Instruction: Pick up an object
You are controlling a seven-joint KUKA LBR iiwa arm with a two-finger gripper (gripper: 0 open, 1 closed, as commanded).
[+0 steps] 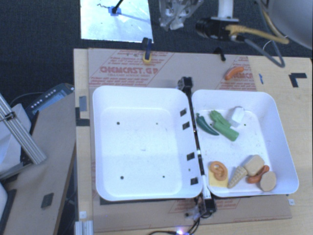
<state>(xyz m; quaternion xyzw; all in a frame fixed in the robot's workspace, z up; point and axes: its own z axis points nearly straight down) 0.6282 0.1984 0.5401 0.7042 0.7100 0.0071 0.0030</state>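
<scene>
My gripper (175, 14) hangs high at the top of the view, above the far edge of the bench and well away from both bins, with nothing between its fingers. The right bin (281, 131) holds several toy foods: a green pepper (207, 125), a light green vegetable (225, 126), a white block (237, 115), an orange pretzel (218, 170) on a yellow slice (217, 181), an ice cream cone (237, 176), a bread piece (254, 164), a sausage (257, 175) and a round biscuit (267, 181).
The left bin (142, 146) lies beside the right one, joined by a black clipped divider (191, 131). An orange sausage-shaped toy (234, 73) lies on the bench behind the right bin. A yellow-and-blue clamp (146, 52) stands at the bench's far edge.
</scene>
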